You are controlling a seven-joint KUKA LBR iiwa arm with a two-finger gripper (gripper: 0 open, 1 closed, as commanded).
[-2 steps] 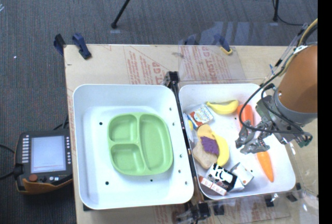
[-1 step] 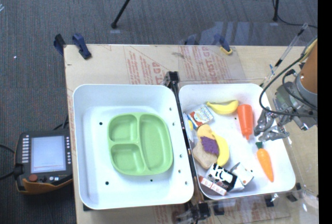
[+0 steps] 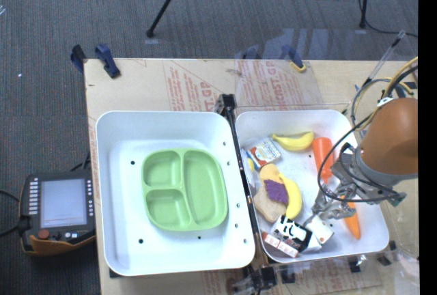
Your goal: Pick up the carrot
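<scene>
carrot: right bin, lying lengthways along the right side, top end just right of the yellow banana; lower part hidden under the wrist, an orange tip shows again near, probably the same carrot but can't confirm
gripper: low over the right bin's lower right area, just beside or touching the carrot's lower stretch; arm comes in from the right with the orange band above it
jaws: can't tell if spread or pressed together, too small and cluttered there; nothing visibly pinched
clutter: second banana with a purple piece on it sits left of the gripper, black and white packet just below-left, small red and white packet further up
left bin: holds a green divided tray, well apart from the action
surface: cardboard-covered, blue clamps at the far left corner
step in hand, my read: closing in on the carrot, grasp not yet shown
how to do it well: line the jaws across the carrot's narrow width, not along its length; go for the thicker middle, not the tapering tip, so it doesn't squirt out
watch: bin's right wall is near, keep the outer finger off it; stay clear of the packet and banana on the left
check: lift slowly and confirm orange between the jaws before moving off
</scene>
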